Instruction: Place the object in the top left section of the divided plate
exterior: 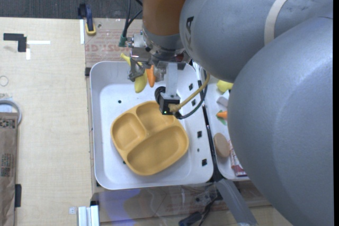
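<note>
Nearest, at the left edge of the pale bench (47,114): a brown printed bag (7,166), cut off by the view.

Next, in the left bin (97,129): a yellow divided plate (154,155), lying flat toward the near right corner and turned at a slant to the bin's walls. Large section toward the near edge, two smaller ones toward the far edge.

Just to the right, in the right bin (213,124), largely hidden under the grey arm (275,87): along its left edge a red-and-white thing (238,169) closest, then a pale brown rounded thing (221,146), then a small orange-and-green thing (222,113), then a yellow thing (224,86) farthest back (none sharp enough to name).

Farther back, by the far edge of the left bin: the gripper (145,74), hanging below the orange band (159,2). Right at it an orange piece (151,77), standing upright, and just to its left a yellow piece (139,83), both off the plate and beyond its far rim. Cannot tell whether clenched or released, nor whether grasping either piece.

Farthest, near the bench's far edge: a black L-shaped thing (16,39) to the left and a blue clip (83,10) close to the left bin's far left corner
</note>
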